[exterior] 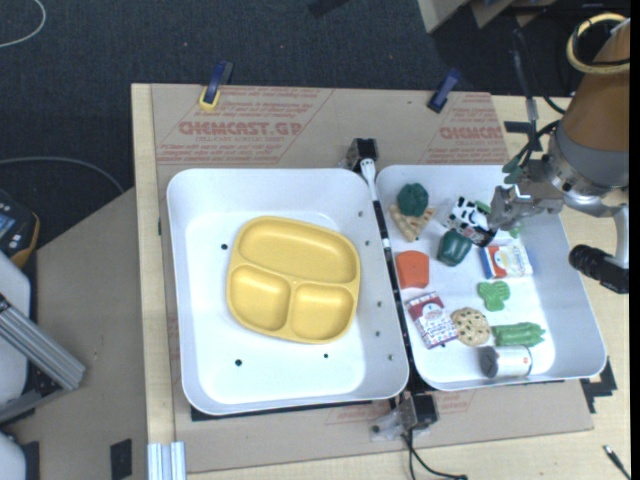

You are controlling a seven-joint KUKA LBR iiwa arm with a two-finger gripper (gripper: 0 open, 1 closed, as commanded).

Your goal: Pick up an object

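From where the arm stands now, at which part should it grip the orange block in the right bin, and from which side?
Probably across the two long sides of the orange block, coming straight down from above. It looks flat-sided and lies flat. The bin divider runs close along its left side, so the fingers may fit better across its near and far edges, which look freer.

Arm (600,118) has an orange-tan rounded section up top, with a yellowish ring at the upper edge. Below it a light grey metallic wrist collar, smooth and shiny. Gripper (508,208) is grey, boxy, small bracket-like parts, detail blurred. Thin dark cables run along the wrist area. A black cylindrical piece sticks out low on the wrist's side. No readable markings.
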